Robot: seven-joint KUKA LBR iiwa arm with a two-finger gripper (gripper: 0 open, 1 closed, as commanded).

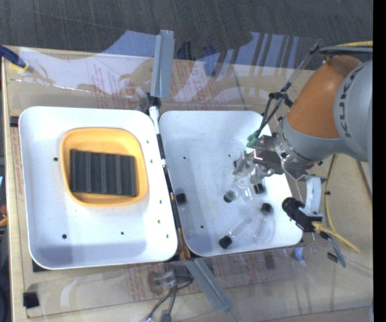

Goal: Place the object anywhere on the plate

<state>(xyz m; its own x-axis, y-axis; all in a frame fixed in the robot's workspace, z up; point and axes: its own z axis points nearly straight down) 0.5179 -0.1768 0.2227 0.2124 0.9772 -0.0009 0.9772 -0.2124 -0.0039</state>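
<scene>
Blurring over right bin, gripper (fingers unclear)

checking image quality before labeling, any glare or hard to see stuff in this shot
Camera view: streaky reflections lie across the bench behind the bins; the clear objects in the right bin barely stand out from its white floor; the plate in the left bin is sharp and evenly lit; the gripper looks cluttered and indistinct.
</scene>
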